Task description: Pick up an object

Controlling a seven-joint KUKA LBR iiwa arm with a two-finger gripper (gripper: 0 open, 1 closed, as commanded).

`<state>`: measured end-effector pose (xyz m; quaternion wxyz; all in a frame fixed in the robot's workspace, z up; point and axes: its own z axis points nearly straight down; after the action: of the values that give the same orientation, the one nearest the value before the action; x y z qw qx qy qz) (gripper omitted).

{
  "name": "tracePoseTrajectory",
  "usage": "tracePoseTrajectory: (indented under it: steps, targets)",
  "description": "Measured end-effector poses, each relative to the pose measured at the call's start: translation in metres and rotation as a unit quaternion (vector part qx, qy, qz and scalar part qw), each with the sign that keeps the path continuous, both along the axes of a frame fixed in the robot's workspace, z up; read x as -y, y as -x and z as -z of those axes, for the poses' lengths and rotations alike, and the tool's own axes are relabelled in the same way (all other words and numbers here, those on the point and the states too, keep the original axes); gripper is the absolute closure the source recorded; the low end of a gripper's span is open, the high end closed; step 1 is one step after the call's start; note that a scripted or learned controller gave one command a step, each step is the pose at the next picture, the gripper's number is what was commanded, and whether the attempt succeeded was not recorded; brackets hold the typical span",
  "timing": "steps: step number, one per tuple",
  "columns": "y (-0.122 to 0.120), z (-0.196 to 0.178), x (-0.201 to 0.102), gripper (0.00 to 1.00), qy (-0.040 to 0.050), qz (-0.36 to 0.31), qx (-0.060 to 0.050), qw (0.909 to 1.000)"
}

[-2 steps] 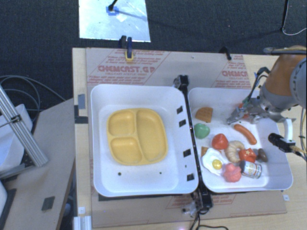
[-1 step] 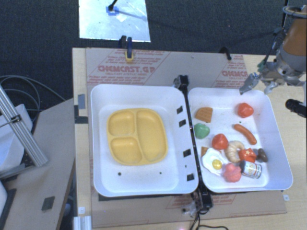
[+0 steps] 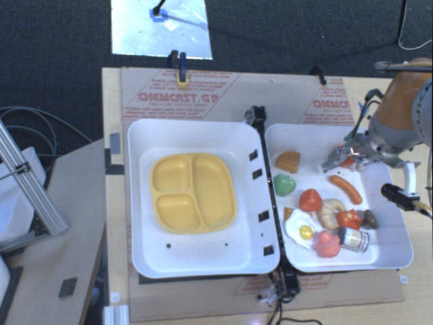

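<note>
Nearest your camera, cables (image 3: 277, 296) bunch at the bench's front edge, just below the seam where the two white bins meet. You have not picked anything yet, as far as this view shows: the gripper (image 3: 340, 157) hangs over the back of the right bin (image 3: 399, 252) with nothing visible between its tips, and whether those tips are apart or together you cannot tell from here. Your candidates all lie in that bin: a sausage (image 3: 346, 189) just below the gripper, a bread slice (image 3: 288, 162) to its left, then a green piece (image 3: 285, 184), a tomato (image 3: 310, 200), a doughnut (image 3: 331, 212), a fried egg (image 3: 302, 229), a pink lump (image 3: 327, 244) and a small can (image 3: 354, 240) crowded toward the front. So the descent, grasp and lift all look to remain. The left bin (image 3: 139, 181) carries a yellow divided tray (image 3: 193, 191). Beneath both sits a board in printed protective paper (image 3: 223, 93), clamped at the back, over dark carpet (image 3: 54, 39) with a shiny sheet (image 3: 161, 17).
</note>
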<state>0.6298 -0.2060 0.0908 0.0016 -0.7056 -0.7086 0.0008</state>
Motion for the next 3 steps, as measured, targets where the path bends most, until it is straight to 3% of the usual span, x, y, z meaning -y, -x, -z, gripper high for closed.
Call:
tracePoseTrajectory:
  steps: [1,2,3]
  targets:
    - [-0.039,0.01,-0.001,0.0,-0.0006,0.0,-0.001,1.0]
    - [-0.04,0.001,0.0,1.0,0.0005,-0.002,0.001,1.0]
    - [-0.038,0.007,-0.084,1.0,0.0004,-0.003,0.003,1.0]
